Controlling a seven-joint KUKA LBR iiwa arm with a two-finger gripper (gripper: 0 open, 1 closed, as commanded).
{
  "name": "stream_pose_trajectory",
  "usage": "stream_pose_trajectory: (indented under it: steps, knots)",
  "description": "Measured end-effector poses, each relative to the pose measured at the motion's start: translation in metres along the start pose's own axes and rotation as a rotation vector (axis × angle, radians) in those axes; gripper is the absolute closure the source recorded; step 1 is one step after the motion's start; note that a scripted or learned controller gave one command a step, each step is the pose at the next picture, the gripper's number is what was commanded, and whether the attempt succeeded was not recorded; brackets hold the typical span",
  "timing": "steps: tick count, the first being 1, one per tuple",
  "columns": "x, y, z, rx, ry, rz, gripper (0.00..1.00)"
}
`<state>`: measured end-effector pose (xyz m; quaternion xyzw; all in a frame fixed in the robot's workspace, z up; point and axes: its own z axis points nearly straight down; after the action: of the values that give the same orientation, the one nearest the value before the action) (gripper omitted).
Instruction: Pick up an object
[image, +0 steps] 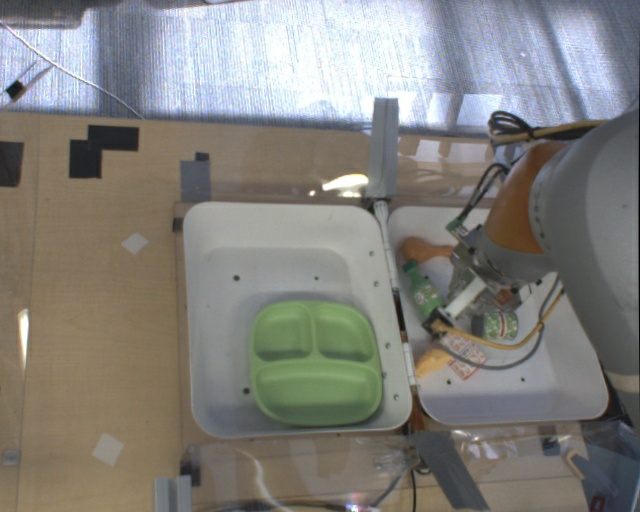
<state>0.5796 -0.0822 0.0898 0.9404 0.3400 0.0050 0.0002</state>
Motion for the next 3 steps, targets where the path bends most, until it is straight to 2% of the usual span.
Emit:
stream_pose_trajectory:
  steps: [1,2,3]
  knots:
    - [-0.023,-0.012,-0.001,-0.006,0.003,0.14,1.0]
    - [-0.091,-0.03,-0.002,-0.006,0.0,0.139,1.0]
    - [-0.079,-0.046,-0.166,0.002,-0.006,-0.173,1.0]
